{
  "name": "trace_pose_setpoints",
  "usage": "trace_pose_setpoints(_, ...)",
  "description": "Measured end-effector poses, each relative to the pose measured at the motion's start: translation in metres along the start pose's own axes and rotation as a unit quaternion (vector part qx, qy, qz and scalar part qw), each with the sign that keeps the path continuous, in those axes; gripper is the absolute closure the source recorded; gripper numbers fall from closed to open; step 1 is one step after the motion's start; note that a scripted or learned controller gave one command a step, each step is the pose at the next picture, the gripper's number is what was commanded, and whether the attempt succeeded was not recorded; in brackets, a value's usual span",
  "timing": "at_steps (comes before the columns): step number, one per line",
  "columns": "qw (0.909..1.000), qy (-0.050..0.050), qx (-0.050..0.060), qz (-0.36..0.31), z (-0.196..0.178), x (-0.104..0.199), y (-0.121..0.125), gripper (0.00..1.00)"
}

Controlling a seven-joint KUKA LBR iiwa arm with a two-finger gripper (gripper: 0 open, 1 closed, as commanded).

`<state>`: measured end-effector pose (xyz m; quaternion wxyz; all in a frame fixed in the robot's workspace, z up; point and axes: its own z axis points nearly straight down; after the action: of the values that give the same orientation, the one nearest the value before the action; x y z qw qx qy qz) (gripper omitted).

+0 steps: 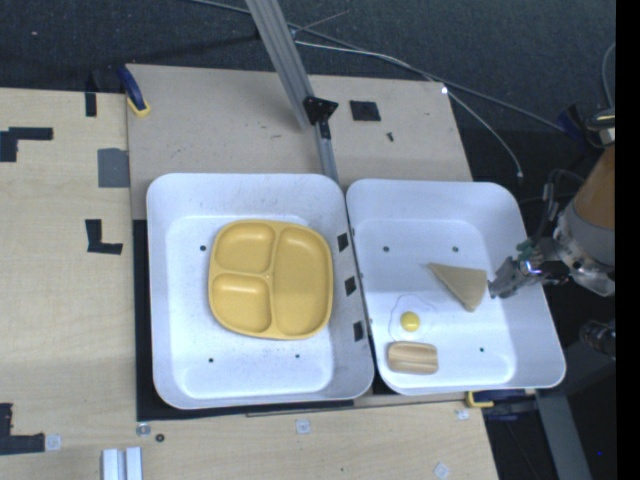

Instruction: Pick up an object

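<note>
Wedge [460, 283] in right bin [500, 208] appears light, rigid and thin; grip across its edges. End effector [503, 281] beside it; opening cannot be determined.

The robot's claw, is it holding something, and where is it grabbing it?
Cannot be told for sure. The gripper sits at the right end of the tan wedge in the right bin, but the wedge isn't clearly between its fingers.

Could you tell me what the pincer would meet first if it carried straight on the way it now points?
Probably the tan wedge: the pincer points leftward at its near corner, though height is hard to judge from above.
</note>
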<state>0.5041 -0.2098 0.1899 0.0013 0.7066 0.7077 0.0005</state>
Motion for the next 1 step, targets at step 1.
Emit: trace_pose_setpoints(1, 1.0000, 0.000, -0.001, 0.000, -0.0529, 0.0000, 0.0013, 1.00)
